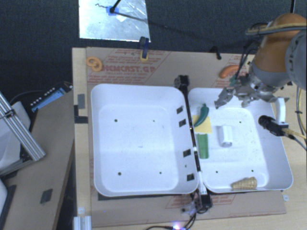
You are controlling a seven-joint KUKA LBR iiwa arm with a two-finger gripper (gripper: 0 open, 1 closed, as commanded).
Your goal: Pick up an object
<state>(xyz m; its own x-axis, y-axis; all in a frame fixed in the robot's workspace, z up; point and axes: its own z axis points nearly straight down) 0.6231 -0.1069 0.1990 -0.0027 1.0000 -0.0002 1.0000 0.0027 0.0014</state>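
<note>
Closest to us, at the front edge of the right bin (283,174), lies a tan ridged cone-shaped piece (244,183), resting on the bin floor near the front rim. We work from the big things down: the left bin (103,176) sits beside the right one, the two touching along a dark central divider with clips. Over the back right corner of the right bin we see the arm (280,37), its orange band above a grey wrist, with the gripper (235,97) hanging just above the bin's rear wall; we see nothing between its fingers, and we cannot tell how far apart they stand. Inside the right bin, along its left wall, we see a long green stick (203,145) lying lengthwise, a yellow flat piece (204,125) just behind it, and a dark green curved item (204,114) overlapping the yellow one. A small white cylinder (225,135) lies near the bin's middle, apart from the green stick. Smallest, an orange object (227,71) rests on the cardboard behind the bin.
</note>
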